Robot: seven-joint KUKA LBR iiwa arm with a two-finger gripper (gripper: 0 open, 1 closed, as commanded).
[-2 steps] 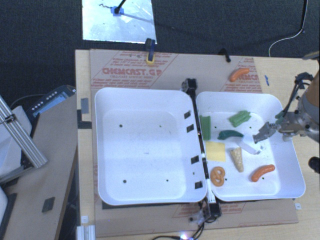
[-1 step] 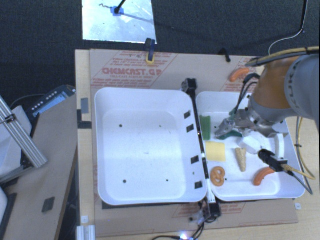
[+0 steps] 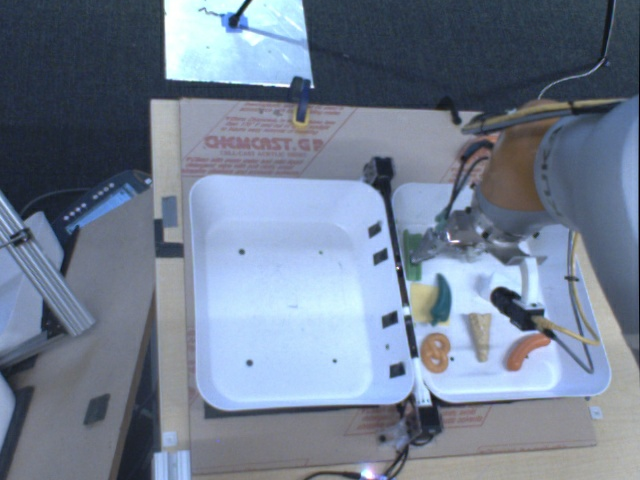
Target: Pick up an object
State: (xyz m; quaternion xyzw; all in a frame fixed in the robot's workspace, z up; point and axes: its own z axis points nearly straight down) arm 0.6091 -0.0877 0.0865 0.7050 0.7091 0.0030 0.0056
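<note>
Gripper (image 3: 425, 251) of the grey arm (image 3: 590, 168) hangs low over the far left part of the right-hand shallow white plastic bin (image 3: 500, 394), its tip turned toward the view's left. Whether it is open or closed, and what if anything it holds, cannot be told from this angle.

Just beside the tip, on the view's left, a small narrow green strip-shaped piece (image 3: 409, 245) lies close along the bin's wall. Whether gripper and piece touch cannot be told.

Below the gripper in the view, near it but apart, a pale yellow wedge-shaped toy (image 3: 424, 300) and a dark teal curved toy (image 3: 441, 298) lie side by side, close together, the teal one on the arm's side.

Further from the gripper, toward the view's bottom, a small brown pretzel-shaped toy (image 3: 435, 352) lies straight below the wedge. Just to the pretzel's right in the view, a tan cone-shaped toy (image 3: 481, 335) lies with its point toward the bottom edge.

Farther still, in the bin's near right part, an orange-red sausage-shaped toy (image 3: 527, 351) lies aslant.

Well apart from the gripper, on the view's left beyond the adjoining walls, stands the left-hand shallow white plastic bin (image 3: 290, 298). Both bins rest on a tan cardboard sheet with red printing (image 3: 265, 140).
</note>
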